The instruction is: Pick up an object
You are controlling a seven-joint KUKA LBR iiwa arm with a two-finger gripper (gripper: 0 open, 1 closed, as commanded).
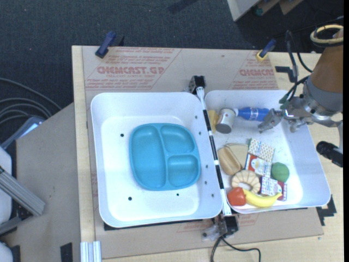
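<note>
Right bin point(316, 162), as I log it: blue bottle point(254, 113) at the far wall, just left of the gripper point(281, 119). I read the fingers as spread, pinching nothing. Left bin point(103, 146): blue divided tray point(165, 156).

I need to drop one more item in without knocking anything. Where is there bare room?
Left bin: bare white floor all around the blue tray. Right bin: crowded near the banana and front food pile; bare floor lies along its right side, below the gripper.
</note>
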